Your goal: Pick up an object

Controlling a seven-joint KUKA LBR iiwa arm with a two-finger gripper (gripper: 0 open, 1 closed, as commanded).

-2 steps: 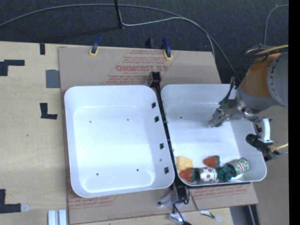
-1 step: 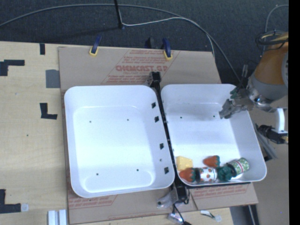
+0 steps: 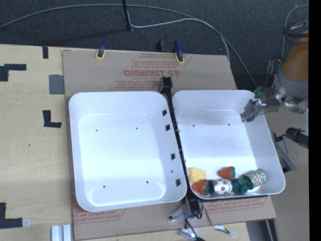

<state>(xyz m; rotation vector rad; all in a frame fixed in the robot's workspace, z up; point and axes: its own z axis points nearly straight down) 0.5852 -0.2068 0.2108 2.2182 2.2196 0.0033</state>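
Several small objects crowd the near edge of the right-hand shallow white bin (image 3: 261, 134): a pale yellow block (image 3: 196, 174), an orange-red rounded piece (image 3: 199, 187) just in front of it, a small red and white can (image 3: 221, 187) lying on its side, another orange-red lump (image 3: 226, 172) behind that, a dark green toy (image 3: 241, 185), and a green and white can (image 3: 257, 178) tipped toward the corner. They sit touching or nearly so. To the left I see the second shallow white bin (image 3: 75, 134), joined by a black clamp strip (image 3: 172, 134). Both rest on a brown cardboard sheet (image 3: 145, 72) over the counter (image 3: 27, 149). Farther back, the gripper (image 3: 249, 113) hovers at the right bin's far right rim, well apart from the objects; I cannot tell how it is set.
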